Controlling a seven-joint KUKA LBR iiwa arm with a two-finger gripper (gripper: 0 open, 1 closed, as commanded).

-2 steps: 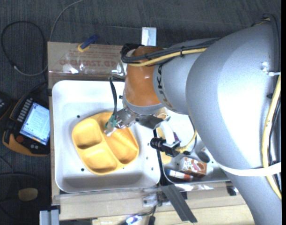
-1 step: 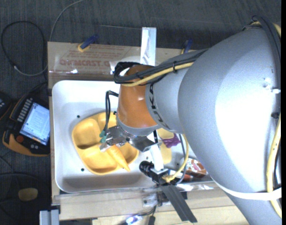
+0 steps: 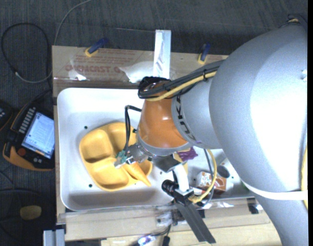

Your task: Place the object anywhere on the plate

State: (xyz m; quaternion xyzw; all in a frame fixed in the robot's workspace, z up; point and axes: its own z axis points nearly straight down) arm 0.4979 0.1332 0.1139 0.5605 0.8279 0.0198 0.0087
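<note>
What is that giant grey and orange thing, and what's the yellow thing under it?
That big grey shape is a robot arm with an orange band above its wrist. One camera above the bench looks down at a slant. The arm reaches over two shallow white bins. The yellow thing is a plate with compartments, lying in the left bin. The arm's gripper is down over the plate's right side, but it's too small to tell if it holds anything. A small brown object peeks out in the other bin.

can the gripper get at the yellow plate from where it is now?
Probably yes. The gripper sits low over the yellow plate in the left bin, with nothing between them. Whether it holds anything is too small to tell.
</note>
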